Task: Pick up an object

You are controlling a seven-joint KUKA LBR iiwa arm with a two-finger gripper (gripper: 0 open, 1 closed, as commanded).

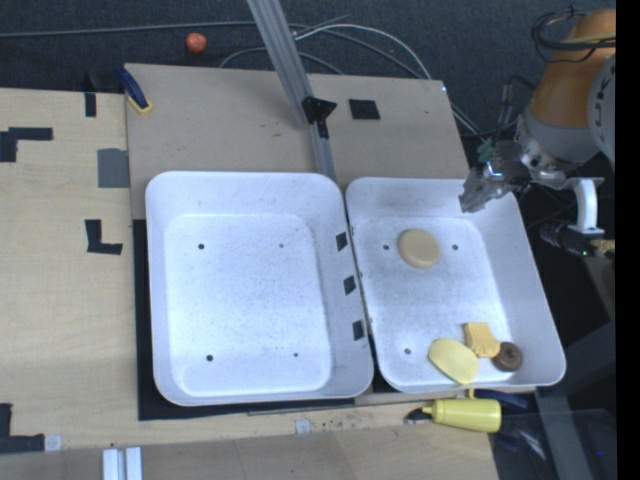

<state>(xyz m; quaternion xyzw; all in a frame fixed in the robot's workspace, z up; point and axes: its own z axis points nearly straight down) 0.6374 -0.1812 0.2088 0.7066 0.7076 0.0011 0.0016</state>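
My gripper (484, 189) hangs over the far right corner of the right bin (528, 268), just at its rim, and it is too small and dark in the view for me to tell its state, so I cannot say if it is released or clenched; nothing shows in its grasp. My arm (570, 98), with its orange band, comes in from the right side. In the right bin lie four things. A round tan object (419, 248) sits near the middle of the bin, a little toward the far side, apart from my gripper. At the near edge lie a yellow oval object (453, 360), a small orange block (481, 339) just beside it, and a dark brown ring (508, 357) next to the block. The left bin (160, 268) stands beside the right one, their rims touching. On the bench, just in front of the right bin, lies a yellow tool (464, 414).
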